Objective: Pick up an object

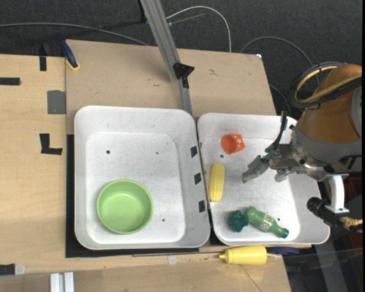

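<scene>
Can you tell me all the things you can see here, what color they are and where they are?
left bin: one, white, left side of the bench
right bin: one, white, beside it
bowl: one, green, left bin's near corner
orange object: one, right bin, far part
corn cob: one, yellow, right bin's left edge
bottle: one, green, lying in right bin's near part
yellow object: one, on bench in front of right bin
gripper: one, grey, over right bin, holding nothing

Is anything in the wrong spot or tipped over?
One thing stands out: a yellow object lies outside the bins, on the bench at the right bin's near edge. The green bottle lies on its side in that bin. Nothing looks spilled or broken.
</scene>
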Robot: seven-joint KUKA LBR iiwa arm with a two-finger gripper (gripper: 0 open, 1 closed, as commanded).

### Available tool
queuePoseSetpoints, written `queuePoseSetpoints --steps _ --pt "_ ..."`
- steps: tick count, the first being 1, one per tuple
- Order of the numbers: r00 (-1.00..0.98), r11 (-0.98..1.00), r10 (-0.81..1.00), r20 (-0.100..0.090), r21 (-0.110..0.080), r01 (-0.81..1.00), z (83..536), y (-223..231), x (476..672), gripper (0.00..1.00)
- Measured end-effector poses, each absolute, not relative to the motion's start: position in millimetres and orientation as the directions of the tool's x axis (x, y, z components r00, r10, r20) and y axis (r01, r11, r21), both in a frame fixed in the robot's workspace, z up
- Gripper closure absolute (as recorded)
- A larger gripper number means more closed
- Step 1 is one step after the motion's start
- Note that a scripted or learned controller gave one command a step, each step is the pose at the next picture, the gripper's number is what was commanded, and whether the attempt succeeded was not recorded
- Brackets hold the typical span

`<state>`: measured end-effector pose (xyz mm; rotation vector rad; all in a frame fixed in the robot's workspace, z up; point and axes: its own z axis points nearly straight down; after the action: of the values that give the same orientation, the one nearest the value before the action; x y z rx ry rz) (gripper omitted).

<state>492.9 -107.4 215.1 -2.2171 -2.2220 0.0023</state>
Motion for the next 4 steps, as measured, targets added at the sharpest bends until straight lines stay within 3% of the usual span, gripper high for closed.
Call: queuePoseSetpoints --steps 1,3,4 --pt "-0.002 0.002 1.000 0.001 -0.003 1.000 215 -108 492.9 0.00" --pt "-0.001 0.001 1.000 0.001 -0.008 1.000 125 -98 489.1 0.00" --pt "0.001 -0.001 1.000 -0.003 0.000 1.000 88 -99 489.0 0.00"
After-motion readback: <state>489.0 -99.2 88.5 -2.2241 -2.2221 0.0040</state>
